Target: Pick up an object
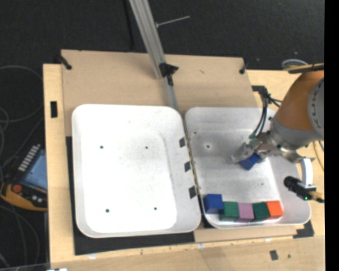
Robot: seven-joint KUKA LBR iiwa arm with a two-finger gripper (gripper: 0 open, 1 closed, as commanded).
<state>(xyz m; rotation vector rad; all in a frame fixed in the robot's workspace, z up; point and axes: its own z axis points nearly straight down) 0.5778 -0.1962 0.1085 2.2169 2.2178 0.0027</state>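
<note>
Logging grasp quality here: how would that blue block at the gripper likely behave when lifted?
The blue block looks stiff and flat-faced, so it probably won't roll. It sits tilted at the gripper, so it may twist or slip. Small, likely light.

Light: bright, even, from overhead.
Glare: the white bins (pixel 130 168) look washed out.
Shadows: faint.
Surroundings: dark floor (pixel 17 27).
Sharpness: soft, slightly grainy.

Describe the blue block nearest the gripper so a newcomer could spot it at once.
Start at the right-hand white bin. Near its middle, right at the tip of the gripper, a blue block sits tilted. Unlike the other blue block, it stands apart from the row of coloured blocks along the bin's near edge.
</note>
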